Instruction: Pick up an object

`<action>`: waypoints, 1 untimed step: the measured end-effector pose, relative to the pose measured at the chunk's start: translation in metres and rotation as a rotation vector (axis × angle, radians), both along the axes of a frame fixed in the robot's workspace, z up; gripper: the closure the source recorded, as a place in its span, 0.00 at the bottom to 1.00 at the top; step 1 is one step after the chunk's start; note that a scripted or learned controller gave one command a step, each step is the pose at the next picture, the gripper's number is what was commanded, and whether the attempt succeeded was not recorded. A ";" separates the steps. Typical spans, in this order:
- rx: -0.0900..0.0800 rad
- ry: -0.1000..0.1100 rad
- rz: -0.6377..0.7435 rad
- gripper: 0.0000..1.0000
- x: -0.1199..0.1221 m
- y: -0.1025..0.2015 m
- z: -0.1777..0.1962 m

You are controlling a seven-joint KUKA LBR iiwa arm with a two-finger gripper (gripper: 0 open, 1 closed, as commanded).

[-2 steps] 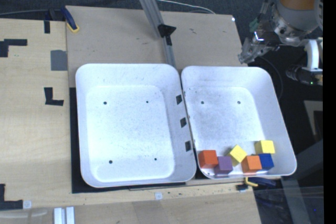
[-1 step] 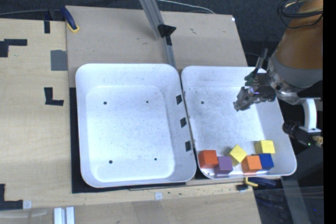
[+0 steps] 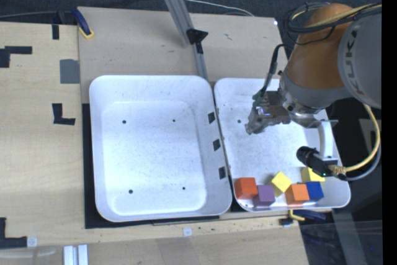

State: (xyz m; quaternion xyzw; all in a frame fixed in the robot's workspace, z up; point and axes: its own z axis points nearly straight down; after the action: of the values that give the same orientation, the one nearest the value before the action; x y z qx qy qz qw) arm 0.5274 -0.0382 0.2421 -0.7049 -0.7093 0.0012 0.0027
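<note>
Here your grey arm with the orange band reaches in over the right shallow white bin (image 3: 248, 96), its hand (image 3: 255, 126) angled down near the bin's middle; whether it grips anything, you cannot tell. Small blocks cluster along the bin's near edge: orange cube (image 3: 245, 187), purple cube (image 3: 265, 194), yellow cube (image 3: 281, 182), blue cube (image 3: 315, 190).

Orange, purple, yellow, blue blocks (image 3: 280, 189)

Grey arm (image 3: 347, 65) reaching in from the right, orange-banded wrist bent downward, tool (image 3: 254, 124) pointing down-left
</note>
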 end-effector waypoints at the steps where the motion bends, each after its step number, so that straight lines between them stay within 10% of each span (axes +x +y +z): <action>1: 0.001 0.003 0.003 1.00 -0.021 0.085 -0.045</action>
State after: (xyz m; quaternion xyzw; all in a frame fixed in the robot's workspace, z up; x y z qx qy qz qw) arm 0.5067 0.0470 0.1973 -0.7040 -0.7102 0.0020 0.0038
